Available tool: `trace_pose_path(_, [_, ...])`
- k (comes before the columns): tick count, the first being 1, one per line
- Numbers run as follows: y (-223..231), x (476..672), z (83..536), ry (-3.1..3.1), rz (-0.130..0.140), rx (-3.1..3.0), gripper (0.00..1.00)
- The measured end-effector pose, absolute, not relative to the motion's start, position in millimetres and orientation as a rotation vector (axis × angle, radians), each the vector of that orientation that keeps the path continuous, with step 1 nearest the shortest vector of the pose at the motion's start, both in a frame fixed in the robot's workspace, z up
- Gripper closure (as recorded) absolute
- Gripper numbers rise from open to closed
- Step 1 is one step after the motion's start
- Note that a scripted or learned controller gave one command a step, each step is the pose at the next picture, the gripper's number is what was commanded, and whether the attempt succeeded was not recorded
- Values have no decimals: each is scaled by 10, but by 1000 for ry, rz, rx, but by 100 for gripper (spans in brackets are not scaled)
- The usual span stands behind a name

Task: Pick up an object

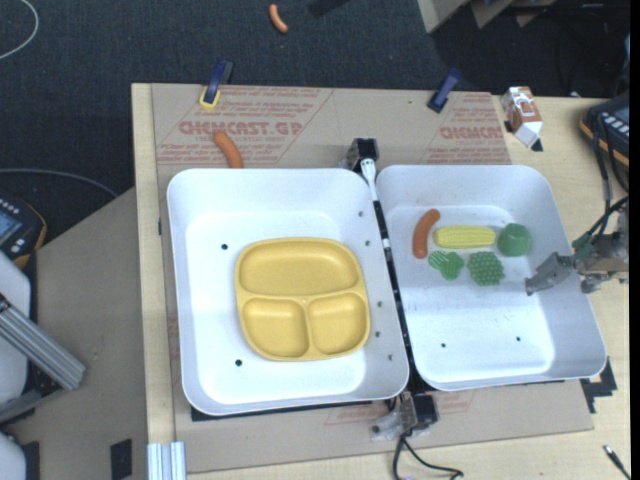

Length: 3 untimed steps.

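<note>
The gripper [545, 276] sits low over the right edge of the right bin [500, 353], reaching in from the right side of the view. It looks grey and blurred, and whether it is spread or closed cannot be told from this angle. Nothing is visibly held in it.

Just to the left of the gripper, in the upper half of the right bin, lies a small cluster of toy foods. Nearest the gripper is a round green ball-like piece [514, 239], and below and left of it a bumpy green piece [485, 267]. A yellow corn cob [465, 236] lies on its side just beside the green ball. A smaller green leafy piece [446, 263] sits below the corn. At the left end of the cluster an orange sausage [426, 232] lies nearly upright in the view, close to the bin's left wall. The lower half of this bin is bare white.

The left bin [200, 298] touches the right bin along a shared middle edge. It holds a yellow tray [300, 298] with three compartments, one wide one at the top and two smaller ones below.

Both bins rest on a tan worktop [160, 148]. A second orange sausage [229, 149] lies on the worktop just above the left bin, and a third [278, 17] lies on the dark floor beyond.
</note>
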State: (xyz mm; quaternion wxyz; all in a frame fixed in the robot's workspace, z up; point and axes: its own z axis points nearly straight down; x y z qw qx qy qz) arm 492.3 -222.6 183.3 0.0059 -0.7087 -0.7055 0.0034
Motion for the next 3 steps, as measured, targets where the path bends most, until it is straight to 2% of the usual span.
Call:
trace_pose_path(1, [-2221,4959,1902,-2222,0,-2222,0])
trace_pose_path(2, [-2183,4854,1336,-2215,4,-2217,0])
trace_pose_path(3, [-2155,4852,825,-2218,-2,-2214,0])
